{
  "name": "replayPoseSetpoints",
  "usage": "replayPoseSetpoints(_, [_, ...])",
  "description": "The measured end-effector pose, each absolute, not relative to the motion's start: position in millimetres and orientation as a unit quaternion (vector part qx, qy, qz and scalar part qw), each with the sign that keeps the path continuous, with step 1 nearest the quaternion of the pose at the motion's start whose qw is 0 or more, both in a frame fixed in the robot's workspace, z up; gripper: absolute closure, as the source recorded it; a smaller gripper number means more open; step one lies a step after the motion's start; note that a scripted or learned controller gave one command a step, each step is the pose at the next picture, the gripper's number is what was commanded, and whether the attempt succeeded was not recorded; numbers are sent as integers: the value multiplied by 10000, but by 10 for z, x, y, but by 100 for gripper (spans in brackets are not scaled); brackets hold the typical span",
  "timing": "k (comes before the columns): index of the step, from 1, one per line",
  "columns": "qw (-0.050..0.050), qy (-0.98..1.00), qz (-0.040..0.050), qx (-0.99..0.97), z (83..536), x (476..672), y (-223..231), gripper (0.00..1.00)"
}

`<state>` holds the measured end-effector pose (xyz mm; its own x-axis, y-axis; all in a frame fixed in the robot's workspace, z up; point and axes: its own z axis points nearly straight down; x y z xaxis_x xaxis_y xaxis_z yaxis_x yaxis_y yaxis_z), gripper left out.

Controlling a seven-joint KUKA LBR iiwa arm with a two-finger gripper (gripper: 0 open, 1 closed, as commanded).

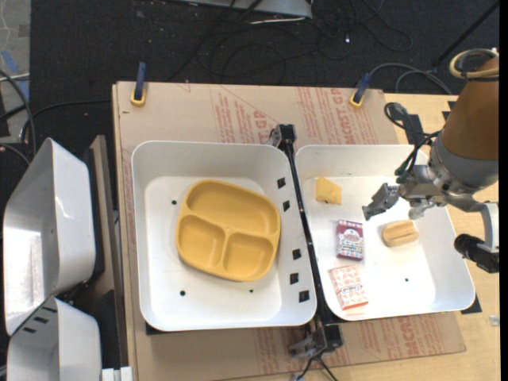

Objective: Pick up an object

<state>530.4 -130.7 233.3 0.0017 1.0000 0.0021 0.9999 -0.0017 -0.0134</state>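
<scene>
Over in the right bin, a tan, bread-roll-shaped piece lies on the floor just below the gripper, and from where I stand it looks the likeliest thing to be picked. Nothing is in the gripper's hold. One dark finger juts out toward the left and a paler one shows near the roll, with a gap between them, so I'd call it spread open and hovering above the bin floor.

Close to the roll, on its left, sits a small dark-red box, and below that a flat red-and-white packet near the bin's front wall. A yellow wedge lies further back, apart from the rest.

My worry is the roll's rounded shape: if the fingers come down off-centre, I'd expect it to squirt sideways or roll rather than seat between them. The red box is near enough that a wide-open finger might clip it on the way down and shove both things about. The flat packet, if chosen instead, would probably give the fingers little to bite on.

Left of the divider, the other bin holds a yellow compartment tray, well out of the way.
</scene>
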Motion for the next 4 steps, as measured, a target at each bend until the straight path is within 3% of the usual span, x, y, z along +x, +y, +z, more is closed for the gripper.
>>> replayPoseSetpoints(1, [4,-7075,2,-7067,2399,5329,-1303,0])
replayPoseSetpoints(4, [6,-7061,-20,-7081,931,5260,-1324,0])
